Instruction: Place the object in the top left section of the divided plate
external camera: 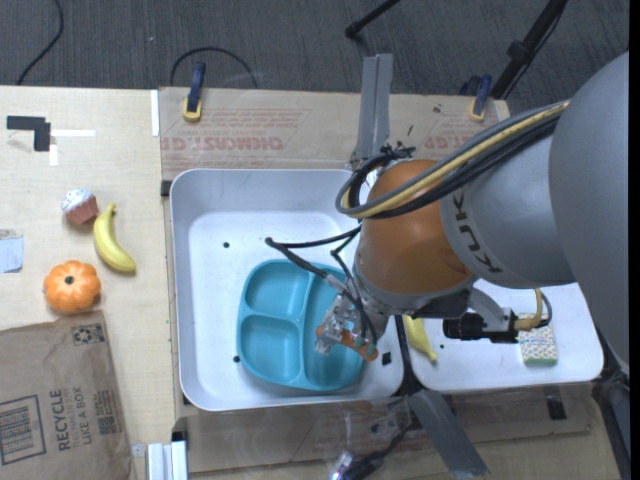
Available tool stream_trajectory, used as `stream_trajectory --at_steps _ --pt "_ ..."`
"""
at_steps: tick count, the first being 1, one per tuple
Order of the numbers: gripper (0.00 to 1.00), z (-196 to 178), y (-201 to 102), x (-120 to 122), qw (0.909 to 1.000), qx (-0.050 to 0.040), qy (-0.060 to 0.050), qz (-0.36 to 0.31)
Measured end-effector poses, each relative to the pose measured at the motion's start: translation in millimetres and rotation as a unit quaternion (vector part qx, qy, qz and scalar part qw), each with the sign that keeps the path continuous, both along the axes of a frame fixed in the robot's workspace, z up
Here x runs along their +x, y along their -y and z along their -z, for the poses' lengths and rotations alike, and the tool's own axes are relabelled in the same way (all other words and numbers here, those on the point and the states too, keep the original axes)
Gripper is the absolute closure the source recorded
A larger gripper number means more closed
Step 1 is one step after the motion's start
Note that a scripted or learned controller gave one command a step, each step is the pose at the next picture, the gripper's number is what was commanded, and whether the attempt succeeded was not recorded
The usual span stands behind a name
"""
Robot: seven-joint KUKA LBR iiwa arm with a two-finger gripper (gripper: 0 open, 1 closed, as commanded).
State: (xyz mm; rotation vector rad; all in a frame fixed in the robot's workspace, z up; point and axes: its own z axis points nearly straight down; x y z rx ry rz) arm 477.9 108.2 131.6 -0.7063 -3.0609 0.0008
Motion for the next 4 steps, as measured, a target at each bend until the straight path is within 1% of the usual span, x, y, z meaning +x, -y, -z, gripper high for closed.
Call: stream_trajectory --at_steps 1,2,3,4 --pt "1.00 -58.9 73.8 0.5 0.9999 -0.0003 0.000 -0.016" --pt "1.00 -91.9 27.7 7.7 0.9719 0.0004 0.001 -0.235" --pt "1.00 -85.6 -1.5 45.3 0.9604 0.0004 0.001 -0.279" --pt "1.00 -61.7 -76.4 7.8 0.9230 0.0007 -0.001 -0.385"
